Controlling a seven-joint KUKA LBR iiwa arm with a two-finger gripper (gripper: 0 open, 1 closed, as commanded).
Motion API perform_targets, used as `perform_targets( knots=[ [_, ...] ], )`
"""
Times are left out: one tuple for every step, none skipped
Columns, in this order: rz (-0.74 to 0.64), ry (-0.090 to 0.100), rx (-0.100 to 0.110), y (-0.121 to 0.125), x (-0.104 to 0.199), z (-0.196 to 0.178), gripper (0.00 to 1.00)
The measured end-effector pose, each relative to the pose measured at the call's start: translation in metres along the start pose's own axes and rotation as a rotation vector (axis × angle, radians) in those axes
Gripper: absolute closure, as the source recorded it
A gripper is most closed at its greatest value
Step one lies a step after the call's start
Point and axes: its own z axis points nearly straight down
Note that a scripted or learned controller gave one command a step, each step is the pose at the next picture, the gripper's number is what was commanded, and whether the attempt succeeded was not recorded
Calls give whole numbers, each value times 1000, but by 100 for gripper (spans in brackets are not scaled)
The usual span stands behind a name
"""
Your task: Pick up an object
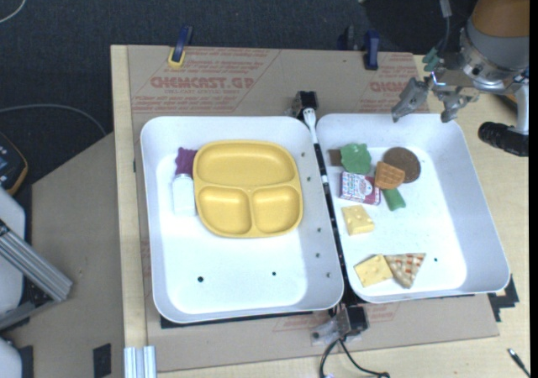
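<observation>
Food pieces are the pick-up candidates, and they all lie below and left of the jaws (427,104) in the frame. The jaws hang spread apart with nothing between them, over the upper rim of the right bin (471,200). Nearest, just down-left, sits the brown round cookie (403,163) touching an orange waffle piece (389,175); further left, a green piece (356,157) and a pink carton (358,188). Cheese wedges (359,220) and a pizza slice (406,268) lie toward the lower frame. The left bin (244,284) holds a yellow tray (248,187)
</observation>
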Motion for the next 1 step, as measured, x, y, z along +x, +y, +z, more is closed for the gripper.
perform_targets(
  knots=[
    [-2, -2, -14, 2, 0, -9, 0]
  ],
)
